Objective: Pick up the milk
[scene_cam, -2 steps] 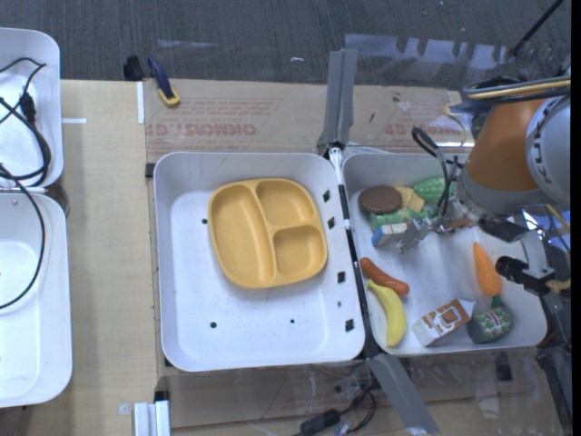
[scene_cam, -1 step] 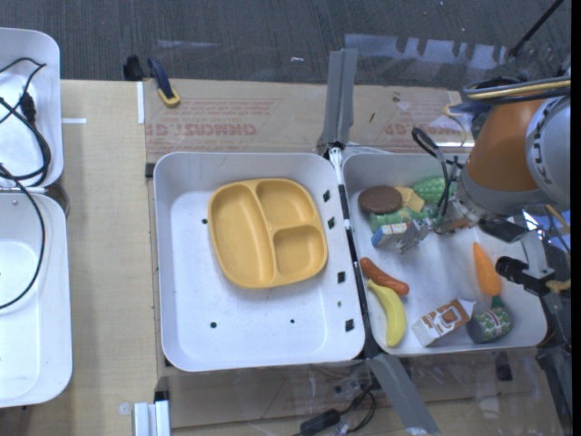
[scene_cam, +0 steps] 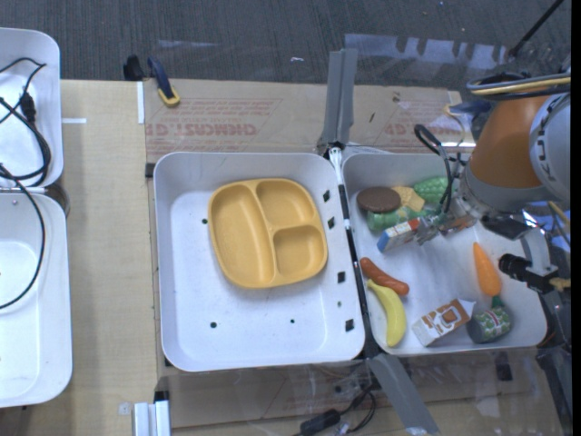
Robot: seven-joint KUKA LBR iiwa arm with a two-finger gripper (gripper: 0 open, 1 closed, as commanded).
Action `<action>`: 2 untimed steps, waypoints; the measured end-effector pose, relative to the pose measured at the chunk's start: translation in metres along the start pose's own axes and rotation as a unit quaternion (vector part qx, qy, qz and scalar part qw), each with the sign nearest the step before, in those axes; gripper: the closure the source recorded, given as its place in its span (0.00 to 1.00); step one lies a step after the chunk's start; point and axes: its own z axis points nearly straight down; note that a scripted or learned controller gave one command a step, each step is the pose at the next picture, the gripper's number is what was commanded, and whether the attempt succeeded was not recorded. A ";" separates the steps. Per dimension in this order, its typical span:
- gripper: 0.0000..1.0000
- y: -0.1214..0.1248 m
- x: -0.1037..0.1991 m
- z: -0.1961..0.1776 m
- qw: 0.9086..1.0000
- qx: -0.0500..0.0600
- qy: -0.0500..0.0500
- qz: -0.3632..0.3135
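Far to the claw's left, across the bin wall, the yellow plate [scene_cam: 268, 232] sits out of harm's way. The milk [scene_cam: 399, 236], a small blue-and-white carton on its side, lies right against the claw's [scene_cam: 434, 229] left tip. I cannot tell whether the claw is clenched or released. Being toppled and slick, the carton could skid away toward the brown burger [scene_cam: 379, 198] just beyond it. Below the claw a second, brown carton [scene_cam: 442, 321] might be taken by mistake. To its right, the carrot [scene_cam: 487, 269] could be knocked by the wrist.
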 end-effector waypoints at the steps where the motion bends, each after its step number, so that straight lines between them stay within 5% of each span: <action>1: 0.00 0.000 0.000 0.000 1.000 0.000 0.000 0.000; 2: 1.00 0.000 -0.001 -0.009 1.000 0.000 0.000 0.001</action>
